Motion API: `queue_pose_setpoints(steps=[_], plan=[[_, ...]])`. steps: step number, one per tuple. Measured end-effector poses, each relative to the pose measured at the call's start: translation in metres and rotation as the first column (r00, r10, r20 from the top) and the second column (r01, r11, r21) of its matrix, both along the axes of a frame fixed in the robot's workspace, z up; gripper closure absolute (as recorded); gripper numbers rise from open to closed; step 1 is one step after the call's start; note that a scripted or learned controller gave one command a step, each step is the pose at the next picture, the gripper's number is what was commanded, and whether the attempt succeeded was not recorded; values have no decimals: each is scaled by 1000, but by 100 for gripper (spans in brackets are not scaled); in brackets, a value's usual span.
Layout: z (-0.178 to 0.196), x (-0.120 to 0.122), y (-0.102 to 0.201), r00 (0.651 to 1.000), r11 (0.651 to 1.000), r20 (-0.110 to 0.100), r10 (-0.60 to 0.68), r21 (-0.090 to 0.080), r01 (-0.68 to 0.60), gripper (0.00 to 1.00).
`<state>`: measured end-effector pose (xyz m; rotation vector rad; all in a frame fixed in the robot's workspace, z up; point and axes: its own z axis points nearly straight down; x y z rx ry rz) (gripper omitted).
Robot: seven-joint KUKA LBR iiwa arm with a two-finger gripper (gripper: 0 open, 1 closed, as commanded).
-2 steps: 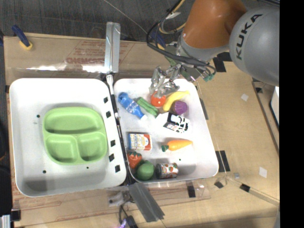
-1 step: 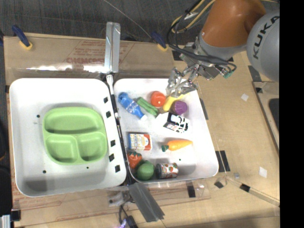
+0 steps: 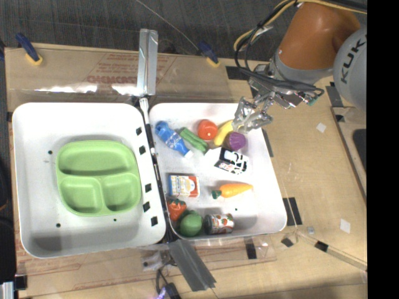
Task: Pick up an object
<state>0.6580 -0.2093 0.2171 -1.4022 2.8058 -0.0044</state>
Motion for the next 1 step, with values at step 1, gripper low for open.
queue_pose_setpoints(steps=[1], plan=[[0,0,0,1000,1000,0,-1,0,1,0]])
